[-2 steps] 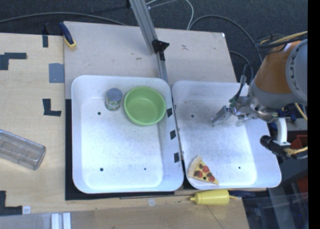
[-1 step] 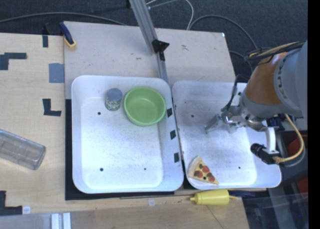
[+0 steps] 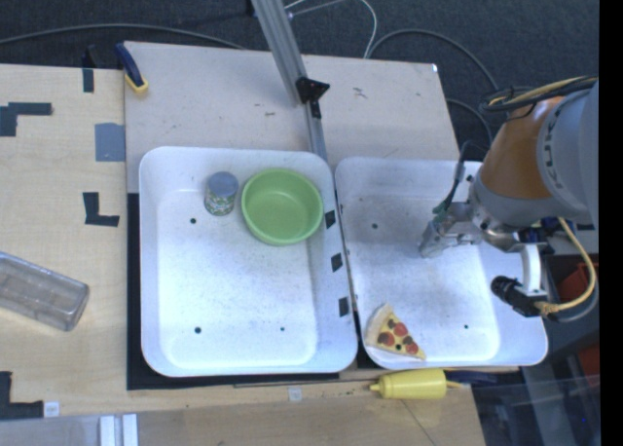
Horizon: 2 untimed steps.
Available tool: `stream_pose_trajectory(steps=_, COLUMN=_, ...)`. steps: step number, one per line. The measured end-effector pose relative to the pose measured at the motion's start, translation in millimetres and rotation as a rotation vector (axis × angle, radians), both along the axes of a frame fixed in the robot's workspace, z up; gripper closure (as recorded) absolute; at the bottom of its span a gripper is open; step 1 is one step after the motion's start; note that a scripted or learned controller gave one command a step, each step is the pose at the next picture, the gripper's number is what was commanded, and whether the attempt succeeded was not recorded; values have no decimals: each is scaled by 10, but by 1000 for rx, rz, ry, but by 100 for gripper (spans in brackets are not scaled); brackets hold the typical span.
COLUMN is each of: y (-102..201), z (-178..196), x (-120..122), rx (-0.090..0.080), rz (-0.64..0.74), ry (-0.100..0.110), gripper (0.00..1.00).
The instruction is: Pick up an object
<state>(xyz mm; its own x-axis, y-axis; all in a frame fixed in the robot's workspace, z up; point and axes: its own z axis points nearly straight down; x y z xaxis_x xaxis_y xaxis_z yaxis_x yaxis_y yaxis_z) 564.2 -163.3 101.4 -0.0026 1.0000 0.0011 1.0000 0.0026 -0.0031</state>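
The pizza slice (image 3: pixel 394 333) lies flat at the near left corner of the right bin (image 3: pixel 487 347), free on top, so it seems easy to take. The green bowl (image 3: pixel 282 205) and small jar (image 3: pixel 221 193) stand in the left bin (image 3: pixel 234 337). The hand (image 3: pixel 434 241) points down over the right bin, far behind the pizza slice; whether it is spread or pressed together I cannot tell.

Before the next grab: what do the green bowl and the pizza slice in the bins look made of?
Round green bowl: likely plastic, with a smooth, uniform matte colour. Triangular pizza slice: probably a plastic or rubber toy, given its flat printed-looking red toppings; too small to be sure.
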Motion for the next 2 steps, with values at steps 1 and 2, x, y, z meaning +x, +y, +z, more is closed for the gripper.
stream_pose_trajectory(steps=1, y=33, z=600, x=-53, rx=-2, rz=-1, ry=-7, gripper=100)
stream_pose_trajectory(steps=2, y=-39, z=1197, x=-79, rx=-3, rz=-1, ry=-9, gripper=100)
